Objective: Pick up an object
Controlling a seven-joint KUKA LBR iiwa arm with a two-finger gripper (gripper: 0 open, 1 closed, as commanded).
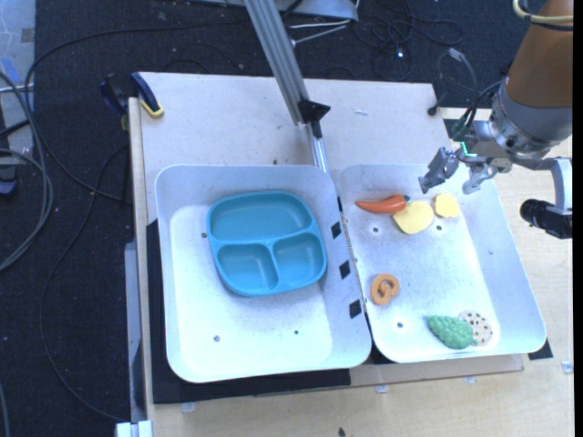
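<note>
The right bin (510, 271) holds an orange carrot-like piece (383, 204), a larger yellow piece (414, 218), a small yellow piece (446, 207), a pretzel (384, 289), a green leafy piece (450, 330) and a cookie (475, 326). My gripper (454, 173) hangs over the bin's far edge, just above and beyond the small yellow piece. Its fingers (438, 170) stand apart with nothing between them.
The left bin (182, 335) carries a blue divided plate (267, 242). A slanted metal pole (278, 44) runs down to the seam between the bins. A yellow-handled tool (146, 96) lies at the bench's far left corner. Cables cover the dark floor.
</note>
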